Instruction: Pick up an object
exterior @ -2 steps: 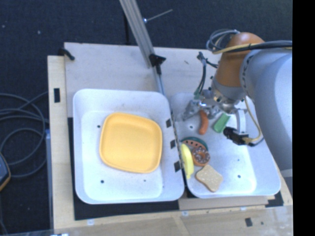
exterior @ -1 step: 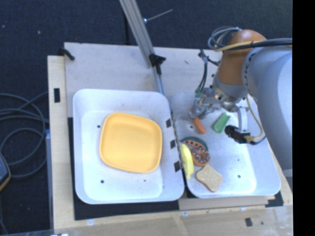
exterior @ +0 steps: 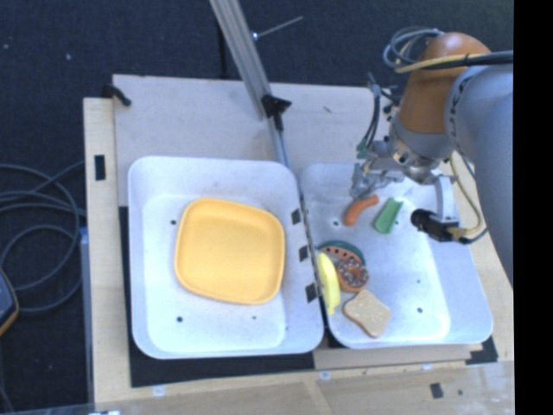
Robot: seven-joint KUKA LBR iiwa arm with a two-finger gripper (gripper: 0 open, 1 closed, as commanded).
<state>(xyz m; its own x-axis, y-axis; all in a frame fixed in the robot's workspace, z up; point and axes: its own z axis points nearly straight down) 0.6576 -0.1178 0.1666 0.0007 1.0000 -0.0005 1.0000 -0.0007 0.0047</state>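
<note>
My gripper (exterior: 373, 180) hangs over the back of the right bin (exterior: 449, 318), just above an orange carrot-shaped piece (exterior: 361, 209). A green block (exterior: 388, 215) lies right of the carrot. Nearer the front sit a yellow banana (exterior: 328, 282), a round teal-rimmed piece with a brown speckled top (exterior: 348, 268) and a tan bread slice (exterior: 368, 313). A yellow square plate (exterior: 230, 250) fills the middle of the left bin (exterior: 151, 188). Nothing shows between the gripper's parts.
A grey metal pole (exterior: 246, 59) slants from the top down to the bins' shared wall. Cables loop around the arm's wrist (exterior: 432, 102). Black cables lie on the dark floor (exterior: 34, 232) at left. The right bin's far-right floor is bare.
</note>
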